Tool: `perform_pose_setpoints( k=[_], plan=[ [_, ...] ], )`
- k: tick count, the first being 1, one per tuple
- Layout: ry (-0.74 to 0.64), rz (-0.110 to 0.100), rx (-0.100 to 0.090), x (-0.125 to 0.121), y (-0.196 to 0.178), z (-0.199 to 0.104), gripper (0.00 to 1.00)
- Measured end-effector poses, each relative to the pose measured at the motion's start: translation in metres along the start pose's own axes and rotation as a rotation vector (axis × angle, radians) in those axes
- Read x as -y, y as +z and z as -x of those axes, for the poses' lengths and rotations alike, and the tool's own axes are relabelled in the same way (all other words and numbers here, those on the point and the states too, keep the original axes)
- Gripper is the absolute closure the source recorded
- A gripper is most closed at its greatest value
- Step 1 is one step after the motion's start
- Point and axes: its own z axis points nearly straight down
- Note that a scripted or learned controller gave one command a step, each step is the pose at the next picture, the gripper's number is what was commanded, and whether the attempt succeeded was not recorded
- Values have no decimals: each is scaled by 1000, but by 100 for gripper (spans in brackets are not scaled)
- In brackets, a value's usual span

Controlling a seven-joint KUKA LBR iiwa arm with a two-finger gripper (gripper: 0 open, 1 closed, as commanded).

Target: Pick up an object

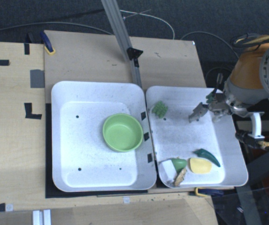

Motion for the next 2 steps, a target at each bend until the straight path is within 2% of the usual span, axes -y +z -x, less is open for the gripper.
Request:
perform_pose_setpoints(
  k=[1, 2],
  plan=[
    [1, 1, 0, 6, 49, 7, 0],
    [-1, 7, 2, 6, 76, 6, 0]
  ],
)
